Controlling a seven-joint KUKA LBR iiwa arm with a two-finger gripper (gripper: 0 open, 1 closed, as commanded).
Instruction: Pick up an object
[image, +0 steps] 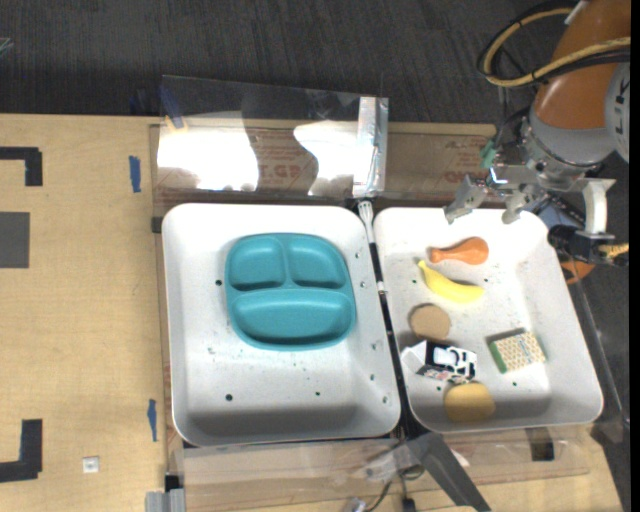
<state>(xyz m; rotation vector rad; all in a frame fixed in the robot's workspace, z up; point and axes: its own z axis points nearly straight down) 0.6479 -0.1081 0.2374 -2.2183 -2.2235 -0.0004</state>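
My gripper (489, 202) hangs over the far edge of the right bin (570, 330), its two fingers spread apart with nothing between them. Just below it in the bin lie an orange drumstick-shaped toy (461, 252) and a yellow banana (451, 287). Nearer the front sit a brown round cookie (430, 321), a black-and-white packet (444, 361), a green-edged waffle-patterned square (516, 351) and a tan bread roll (468, 400).
The left bin (190, 300) holds a teal divided plate (290, 289). A clear plastic sheet (280, 140) stands behind the bins. The arm with its orange band (585, 85) enters from the upper right, and cables trail beside it.
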